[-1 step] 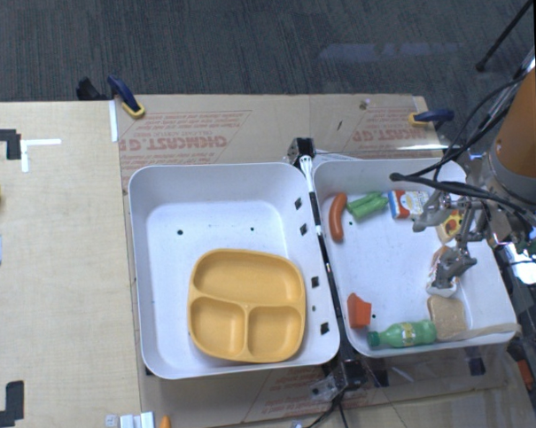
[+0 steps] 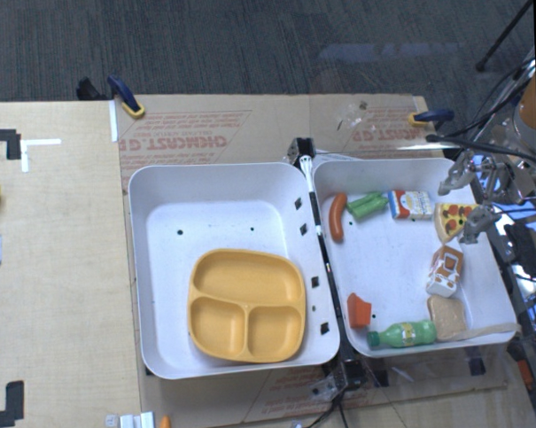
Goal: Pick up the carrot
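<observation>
Starting at the near edge of the right bin (image 2: 503, 318): a green bottle (image 2: 402, 336) lies on its side along the front wall, its base just beside a slice of bread (image 2: 447, 317) in the near right corner. Just behind the bottle's cap end, there's the carrot (image 2: 358, 309), a short orange-red wedge close to the bin's left wall, lying free on the white floor with nothing gripping it. Over in the left bin (image 2: 155, 258), a yellow divided plate (image 2: 247, 304) sits flat towards the near side. Back to the right bin, moving up: a small brown-and-white carton (image 2: 445, 272) stands just behind the bread. Beyond that, a pizza slice (image 2: 452, 218) by the right wall, and here's the gripper (image 2: 460, 207) hanging over it, fingers spread apart, nothing between them, well away from the carrot, which is diagonally across the bin. Along the far wall, a row: a red sausage (image 2: 337, 217) lying by the left wall, a green vegetable (image 2: 366, 204) just beside its far end, then a white-and-red carton (image 2: 412, 204). Past the bins, cardboard (image 2: 211, 136) is held to the bench by a blue clamp (image 2: 125, 97) at the far left and another blue clamp (image 2: 432, 117) at the far right
</observation>
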Motion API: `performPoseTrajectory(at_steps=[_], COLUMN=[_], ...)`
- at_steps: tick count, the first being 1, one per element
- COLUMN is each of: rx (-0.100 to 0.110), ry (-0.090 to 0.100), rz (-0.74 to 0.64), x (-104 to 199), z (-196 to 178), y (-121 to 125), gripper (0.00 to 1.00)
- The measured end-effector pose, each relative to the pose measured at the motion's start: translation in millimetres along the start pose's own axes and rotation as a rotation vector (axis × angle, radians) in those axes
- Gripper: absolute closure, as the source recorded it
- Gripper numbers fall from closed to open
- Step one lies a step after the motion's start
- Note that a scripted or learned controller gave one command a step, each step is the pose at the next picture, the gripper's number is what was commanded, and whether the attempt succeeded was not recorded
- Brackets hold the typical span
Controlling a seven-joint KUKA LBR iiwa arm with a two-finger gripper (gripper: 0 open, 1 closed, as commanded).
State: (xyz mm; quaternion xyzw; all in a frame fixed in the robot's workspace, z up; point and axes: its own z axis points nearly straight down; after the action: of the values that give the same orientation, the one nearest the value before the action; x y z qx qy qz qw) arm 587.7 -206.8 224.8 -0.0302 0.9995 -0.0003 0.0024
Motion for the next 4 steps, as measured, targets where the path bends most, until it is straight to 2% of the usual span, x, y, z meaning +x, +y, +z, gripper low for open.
performPoseTrajectory(at_steps=[1,2,3,4], rx=[-0.001,-0.002,-0.001,-0.002], ry=[0.002,0.003,-0.003,0.001], rz=[-0.076,-0.031,-0.001,-0.023], x=[73.2,75.1,-52.4,-17.6], z=[22.4,107.4,31.4,26.2], y=[74.7,120.9,166.5,251.3], gripper=[0.0,0.0,0.0,0.0])
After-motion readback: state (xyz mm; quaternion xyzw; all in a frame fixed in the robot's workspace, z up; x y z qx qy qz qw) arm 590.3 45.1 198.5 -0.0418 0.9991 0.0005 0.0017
